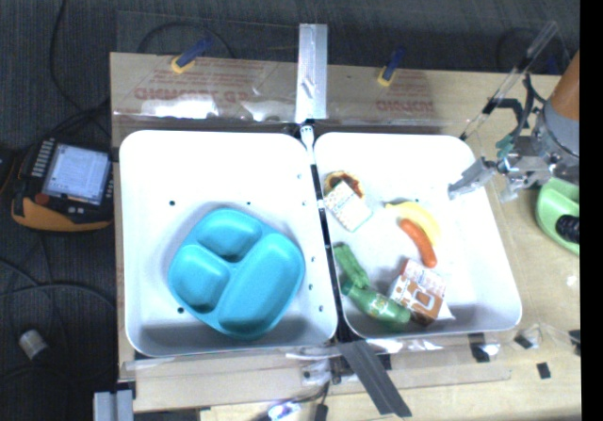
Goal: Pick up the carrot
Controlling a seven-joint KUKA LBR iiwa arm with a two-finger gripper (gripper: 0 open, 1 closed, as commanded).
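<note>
Front edge of the counter [528, 367]: pale wood showing at the lower right of the frame, with small dark bits scattered on it.
Right bin [490, 250]: shallow and white, in the lower right half of the frame, holding a loose cluster of small things.
Green vegetable [363, 285]: lies along the right bin's lower left, slanting toward its front wall, close beside the divide between the bins.
Printed packet [421, 292]: orange and white, at the right bin's lower middle, just beside the green vegetable's lower end.
Carrot [420, 241]: orange, lying flat in the middle of the right bin on a slant from upper left to lower right; its lower end comes near the printed packet.
Yellow piece [421, 216]: curved, touching the carrot's upper end, just above it.
Boxed item [345, 202]: white with a brown and orange top, in the right bin's upper left part, well apart from the carrot.
Left bin [151, 165]: white, in the left half of the frame, touching the right bin along the middle.
Blue tray [236, 268]: turquoise, with compartments, resting tilted in the left bin's lower middle.
Gripper [468, 184]: at the right edge of the frame, over the right bin's upper right rim, above and right of the carrot and apart from it.
Fingers: one grey tip points down-left; whether they stand wide or narrow cannot be told, and nothing shows between them.
Far side: clear plastic sheet with clips along the upper counter edge; a handheld screen device [66, 179] on dark carpet at left.
</note>
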